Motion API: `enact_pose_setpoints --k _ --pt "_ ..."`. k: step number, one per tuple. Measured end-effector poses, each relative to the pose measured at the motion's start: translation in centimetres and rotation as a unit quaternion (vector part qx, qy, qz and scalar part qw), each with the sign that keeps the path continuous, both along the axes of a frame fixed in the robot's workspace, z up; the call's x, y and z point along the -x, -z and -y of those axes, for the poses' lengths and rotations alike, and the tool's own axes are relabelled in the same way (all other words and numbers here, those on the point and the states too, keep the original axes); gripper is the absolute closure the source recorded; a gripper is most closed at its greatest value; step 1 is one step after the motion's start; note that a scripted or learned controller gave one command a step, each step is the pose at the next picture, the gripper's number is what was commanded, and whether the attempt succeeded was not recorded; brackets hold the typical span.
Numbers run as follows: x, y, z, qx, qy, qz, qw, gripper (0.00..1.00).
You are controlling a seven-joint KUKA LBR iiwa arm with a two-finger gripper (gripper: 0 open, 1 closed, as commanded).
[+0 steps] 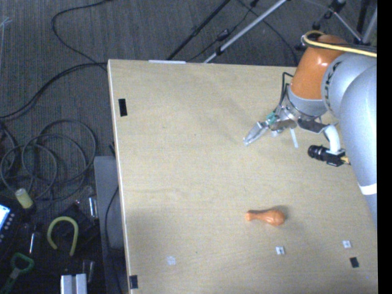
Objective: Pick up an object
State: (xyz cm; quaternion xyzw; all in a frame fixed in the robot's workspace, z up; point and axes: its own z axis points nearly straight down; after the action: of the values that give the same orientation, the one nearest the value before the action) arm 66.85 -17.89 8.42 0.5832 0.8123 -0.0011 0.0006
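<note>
A small orange gourd-shaped object [267, 217] lies on its side on the pale wooden bench top [184, 182], in the lower right part. My gripper [272, 138] hangs well above it in the picture, near the right edge, under the orange band [318, 72] of the arm. Its two fingers are spread apart, one pointing down-left [252, 135] and one pointing down [294, 141]. It is open, with nothing between the fingers. The gripper is clear of the orange object.
A black tag [122, 107] sits near the bench's left edge. Small markers [280, 250] [347, 244] [354, 262] lie near the front right. Cables [49, 158] and tools cover the floor at left; tripod legs [257, 17] cross behind the bench.
</note>
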Motion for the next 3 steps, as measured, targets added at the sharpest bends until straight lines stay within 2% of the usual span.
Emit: enact_pose_setpoints --k 1,2,3 --pt "0.0 0.0 -4.5 -0.0001 -0.061 0.000 0.9981 0.00" --pt "0.0 -0.9 -4.5 -0.0008 -0.061 0.000 0.9981 1.00" --pt "0.0 -15.0 -5.2 -0.0008 -0.028 0.001 0.9996 1.00"
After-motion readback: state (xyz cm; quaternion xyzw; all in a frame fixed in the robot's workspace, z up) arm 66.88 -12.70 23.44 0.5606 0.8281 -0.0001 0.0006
